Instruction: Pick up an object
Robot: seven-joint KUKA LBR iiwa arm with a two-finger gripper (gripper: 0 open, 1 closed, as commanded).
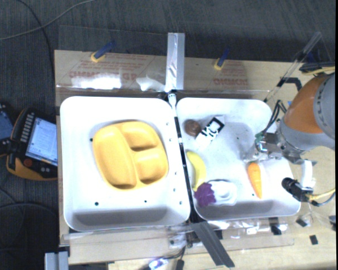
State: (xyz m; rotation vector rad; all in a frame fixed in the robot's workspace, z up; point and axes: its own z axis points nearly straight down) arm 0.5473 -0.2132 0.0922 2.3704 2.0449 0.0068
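Robot lab: carpet floor, cables, teach pendant [35, 145], taped bench [158, 66]

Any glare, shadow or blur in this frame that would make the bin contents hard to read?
Camera view: even overhead light, soft overall. The right bin floor is nearly blown out white; the carrot and yellow tray stay clear. The end effector sits in shadow under the arm, too murky to read.

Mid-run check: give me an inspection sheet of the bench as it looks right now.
Surface: two white bins, left bin and right bin, side by side.
Job's things: carrot, banana, purple item, brown ball, all in right bin.
Clutter: yellow divided tray in left bin.
Grippers: gripper at right bin's right edge, just above carrot.
Cables: black cable on floor.
Surroundings: teach pendant at left, on carpet.
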